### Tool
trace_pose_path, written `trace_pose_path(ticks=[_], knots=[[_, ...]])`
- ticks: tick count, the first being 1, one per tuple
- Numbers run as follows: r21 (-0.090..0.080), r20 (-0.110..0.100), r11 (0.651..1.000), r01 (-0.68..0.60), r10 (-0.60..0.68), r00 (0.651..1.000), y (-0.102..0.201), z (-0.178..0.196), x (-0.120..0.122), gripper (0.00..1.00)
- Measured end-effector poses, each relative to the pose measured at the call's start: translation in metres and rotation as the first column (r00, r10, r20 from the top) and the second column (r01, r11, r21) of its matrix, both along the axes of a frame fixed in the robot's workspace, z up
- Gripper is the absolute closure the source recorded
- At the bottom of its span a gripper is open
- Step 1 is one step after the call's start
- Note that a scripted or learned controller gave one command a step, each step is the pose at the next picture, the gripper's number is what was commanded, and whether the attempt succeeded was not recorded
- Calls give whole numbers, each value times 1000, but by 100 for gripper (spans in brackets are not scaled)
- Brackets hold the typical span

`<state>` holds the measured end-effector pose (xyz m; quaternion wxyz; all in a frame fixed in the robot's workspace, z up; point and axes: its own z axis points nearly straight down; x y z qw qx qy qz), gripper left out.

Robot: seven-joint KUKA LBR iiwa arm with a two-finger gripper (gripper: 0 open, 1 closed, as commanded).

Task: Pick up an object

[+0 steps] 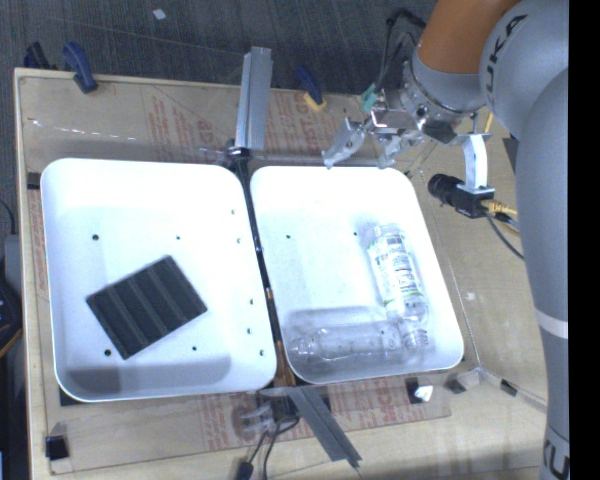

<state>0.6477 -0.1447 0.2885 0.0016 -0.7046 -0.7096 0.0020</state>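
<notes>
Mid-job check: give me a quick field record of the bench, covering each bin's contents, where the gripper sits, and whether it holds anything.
left bin: one dark ribbed flat pad, lying flat
right bin: two clear plastic bottles
labelled bottle: lying along the right wall
second bottle: lying along the near wall, meeting the first at the corner
gripper: above the right bin's far rim
held object: none seen between the fingers
pick status: not yet done

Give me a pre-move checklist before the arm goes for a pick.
1. Targets present: two clear bottles in right bin, black ridged pad in left bin: ok.
2. End effector over a target: not ok, it sits at the right bin's far rim.
3. Nothing held: ok.
4. Bottles separated: not ok, they meet at the near right corner.
5. Finger opening: cannot tell.
</notes>
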Motion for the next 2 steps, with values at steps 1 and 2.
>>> trace_pose_path(ticks=[1, 2], knots=[[1, -1, 1000, 14, -14, 1000, -28, -100, -89, 0], [0, 2, 999, 46, -46, 999, -62, -87, -96, 0]])
